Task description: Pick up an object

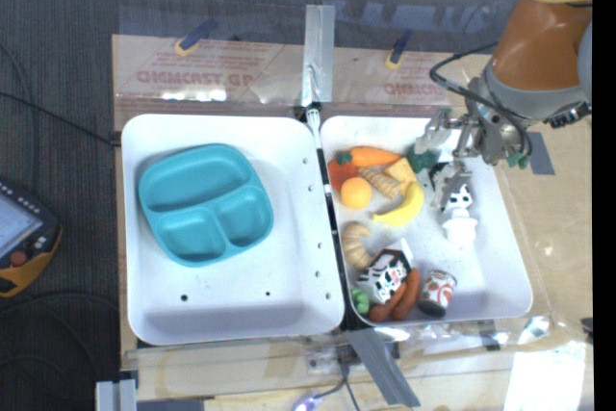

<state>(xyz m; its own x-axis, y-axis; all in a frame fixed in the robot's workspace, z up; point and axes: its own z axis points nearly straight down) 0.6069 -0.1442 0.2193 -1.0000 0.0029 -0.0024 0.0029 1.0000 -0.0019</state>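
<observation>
The objects to pick from lie crowded in the right bin [500,250], mostly along its left side. At the far end sit a carrot [373,156], an orange ball [356,193], a tan waffle-like piece [395,178] and a banana [406,206]. Nearer along the same side are a beige pastry-shaped item [357,244], a black-and-white cow-patterned toy [387,278], a red sausage [400,299] and a small red-and-white can [438,289]. A small white figure with dark markings [459,210] stands apart, right of the banana.

The end effector [450,170] hangs over the far part of this bin, just above that white figure, with the grey and orange arm [539,43] reaching in from the far right. Its fingers are hard to make out against the clutter; they seem to stand somewhat apart, but it cannot be told for sure, and nothing is visibly held between them.

The left bin [289,294] holds a teal divided plate [203,202]. Both bins rest on the desk [558,236].
</observation>
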